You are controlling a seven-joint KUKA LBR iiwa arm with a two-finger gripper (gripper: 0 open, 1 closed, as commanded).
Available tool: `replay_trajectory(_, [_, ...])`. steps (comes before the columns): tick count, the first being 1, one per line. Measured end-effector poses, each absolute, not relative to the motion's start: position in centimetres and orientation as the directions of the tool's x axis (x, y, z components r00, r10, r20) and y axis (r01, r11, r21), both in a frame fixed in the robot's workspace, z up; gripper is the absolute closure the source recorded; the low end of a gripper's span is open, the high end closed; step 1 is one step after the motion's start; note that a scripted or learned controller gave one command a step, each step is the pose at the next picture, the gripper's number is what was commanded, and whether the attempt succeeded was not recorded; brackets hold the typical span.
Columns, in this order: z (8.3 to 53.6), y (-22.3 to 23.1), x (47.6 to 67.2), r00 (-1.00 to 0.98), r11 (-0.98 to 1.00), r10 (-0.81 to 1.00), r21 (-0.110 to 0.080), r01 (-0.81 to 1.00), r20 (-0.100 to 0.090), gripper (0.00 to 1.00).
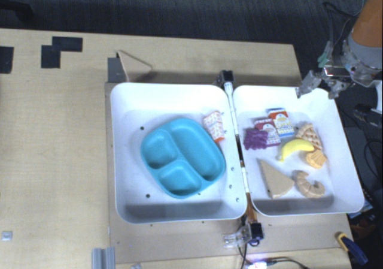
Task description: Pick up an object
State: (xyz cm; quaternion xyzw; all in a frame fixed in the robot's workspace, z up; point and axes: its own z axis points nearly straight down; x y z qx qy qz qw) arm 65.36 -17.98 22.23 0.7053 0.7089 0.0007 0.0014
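Camera view looks down at a slant on a pale wooden table [54, 160] bearing two shallow white bins side by side. Inside the left bin [128, 202] lies a turquoise divided tray [182, 157], and a small red-and-white packet [214, 126] rests just beside the tray's upper right edge. Toy foods crowd the right bin [347, 196]: a purple grape cluster [256, 138], two small cartons [273, 125] touching each other, a yellow banana [295, 148], a waffle [306, 132] behind the banana, an orange pastry [316, 159] next to the banana's tip, a tan wedge [276, 179] and a pretzel-like piece [309, 184] near the front wall. The grey arm with its orange band [366, 25] enters at upper right. The hand [316, 82] hovers over the right bin's far right corner, apart from all the toys, with nothing between its fingers; how far they are spread I cannot tell.
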Motion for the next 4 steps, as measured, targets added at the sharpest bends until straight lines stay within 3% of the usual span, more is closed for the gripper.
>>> replay_trajectory(1, [10.0, -19.1, 64.3, -0.005, 0.005, 1.0, 0.012, 1.0, -0.003, 0.0])
replay_trajectory(2, [9.1, -14.9, 57.2, -0.002, 0.002, 1.0, 0.019, 1.0, -0.003, 0.0])
replay_trajectory(3, [10.4, -14.7, 57.5, -0.004, 0.004, 1.0, 0.025, 1.0, -0.001, 1.0])
replay_trajectory(4, [10.4, -14.7, 57.5, -0.004, 0.004, 1.0, 0.025, 1.0, -0.002, 0.0])
